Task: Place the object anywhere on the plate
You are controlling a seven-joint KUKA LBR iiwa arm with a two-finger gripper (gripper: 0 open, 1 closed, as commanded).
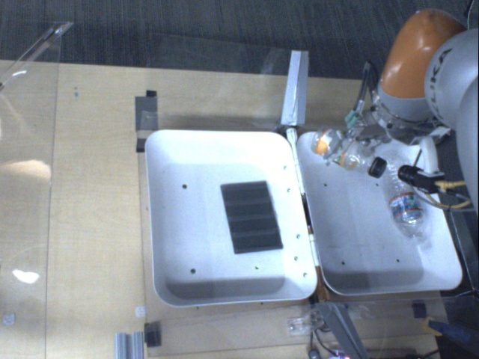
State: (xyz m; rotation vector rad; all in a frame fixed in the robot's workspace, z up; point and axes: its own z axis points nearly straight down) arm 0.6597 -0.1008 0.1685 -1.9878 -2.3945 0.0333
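Camera view looks down on a pale wooden tabletop (90, 223) bearing 2 white bins side by side. The left bin (172, 200) holds the plate (251, 216), a dark ribbed rectangle lying flat near that bin's middle, its long side tilted toward 11 o'clock. Nothing rests on it.

The arm (419, 58), grey with an orange band, comes in from 2 o'clock and bends down over the right bin (359, 260). Its claw (356, 132) hangs over that bin's 11 o'clock corner. Whether the claw is spread or pressed together cannot be told, since clutter blurs its tip.

Just below the claw, in the same corner, lies a clear crinkled object (333, 149) with an orange patch at its 9 o'clock end; contact with the claw cannot be made out. A small black round piece (376, 167) sits just at 4 o'clock from it. A clear plastic bottle (408, 209) with a bluish label lies toward 3 o'clock of the right bin's middle, well apart from the plate. A grey metal bar (295, 88) stands at 12 o'clock between the 2 bins.
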